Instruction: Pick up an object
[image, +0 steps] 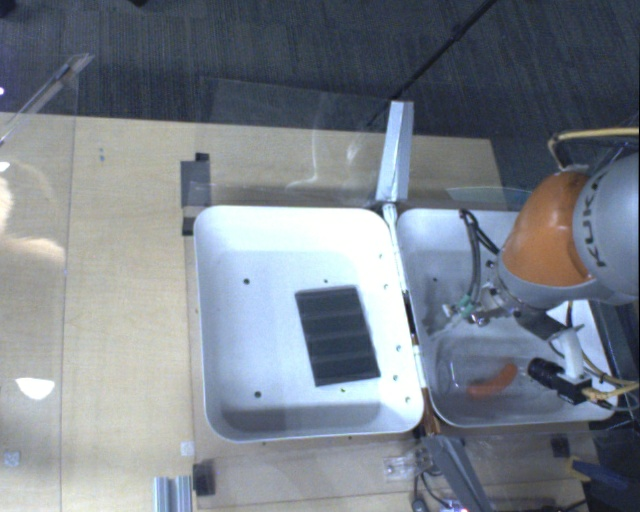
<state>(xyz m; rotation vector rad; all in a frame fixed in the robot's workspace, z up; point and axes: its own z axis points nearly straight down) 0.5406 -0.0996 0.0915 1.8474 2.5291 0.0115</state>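
A black ribbed rectangular pad (338, 335) lies flat near the middle of the left bin (225, 300). In the right bin (435, 240) a small orange-brown sausage-shaped object (494, 380) rests near the front wall. My gripper (466, 311) hangs low over the right bin, up and to the left of the orange-brown object and apart from it. The arm's orange band (545, 240) and wrist cover the bin's right part.
A metal divider post (395, 160) rises behind the seam between the bins. Cables and a black connector (552, 377) trail off the wrist at the right bin's front right. The wooden bench (100, 330) stretches out to the left.
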